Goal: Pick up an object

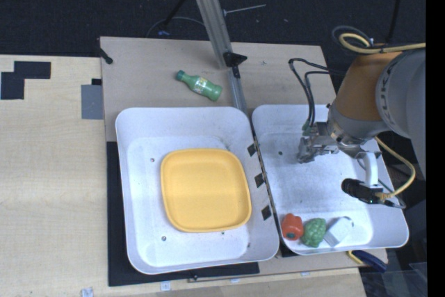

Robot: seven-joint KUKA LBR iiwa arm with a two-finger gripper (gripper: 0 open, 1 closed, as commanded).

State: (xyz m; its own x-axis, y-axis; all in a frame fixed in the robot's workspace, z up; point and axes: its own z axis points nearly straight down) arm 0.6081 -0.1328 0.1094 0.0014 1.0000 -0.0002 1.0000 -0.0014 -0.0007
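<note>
Two shallow white bins sit side by side on a tan bench [292, 73], with dark floor beyond it and pale wood panelling at 9 o'clock. Left bin [135, 142]: holds a yellow square plate [205, 189] lying flat near its centre. Right bin [327, 198]: three small objects are clustered against its near wall, at about 6 o'clock within the bin. From left to right these are a red-orange pepper-like toy [292, 226], a green knobbly toy [313, 231] and a small white-grey block [338, 231]; the red and green pieces touch, and the block lies just beside the green one. The cluster forms a short row whose long axis runs roughly 9 to 3 o'clock, parallel to the bin's near wall. Individual orientation of each piece is too small to tell.

Arm [379, 97]: grey with an orange band, entering from 3 o'clock. Gripper [306, 154]: hangs over the far half of the right bin, well apart from the cluster, which lies at 6 o'clock from it. Nothing is seen between the fingers; whether they are spread or closed cannot be told. A black fitting [360, 190] on the arm sits between the wrist and the cluster's right end.

Outside the bins, a green bottle [199, 85] lies on the bench at 12 o'clock from the left bin, cap toward 10 o'clock. An aluminium strut [212, 14] slants up just right of it.
</note>
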